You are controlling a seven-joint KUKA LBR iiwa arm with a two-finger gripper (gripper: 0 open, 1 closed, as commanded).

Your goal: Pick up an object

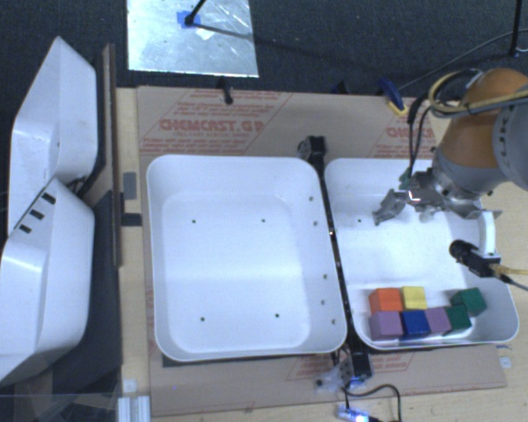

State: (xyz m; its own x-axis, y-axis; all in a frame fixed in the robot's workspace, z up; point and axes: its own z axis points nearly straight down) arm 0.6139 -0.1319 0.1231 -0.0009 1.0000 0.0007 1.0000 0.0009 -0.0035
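1. Nearest to the camera, a small tangle of cable (356,403) lies on the bench edge at the bottom of the frame, just below the gap between the two bins.
2. Up from there, the gripper (396,206) hangs over the upper part of the right bin (352,236), pointing left. I can't tell whether its jaws are open or closed; nothing shows between them.
3. White bin floor lies under and around the gripper, and the blocks sit well apart from it.
4. Behind the gripper the grey wrist and orange band (475,139) reach in from the right edge, with yellow and black cables looped over the top.
5. The blocks are bunched along the lower wall of the right bin, lower right of the frame: an orange block (386,299) beside a yellow block (414,296) in the back row.
6. In front of them sit a purple block (385,324), a blue block (414,323) and a pink block (438,320), side by side and touching.
7. A green block (468,302) lies at the right end of the bunch, with another green one just below it.
8. The left bin (238,253) fills the middle of the frame.
9. A shiny metal sheet (192,25) lies on the dark floor at the top, and two white tubs (44,218) are stacked at the left edge.
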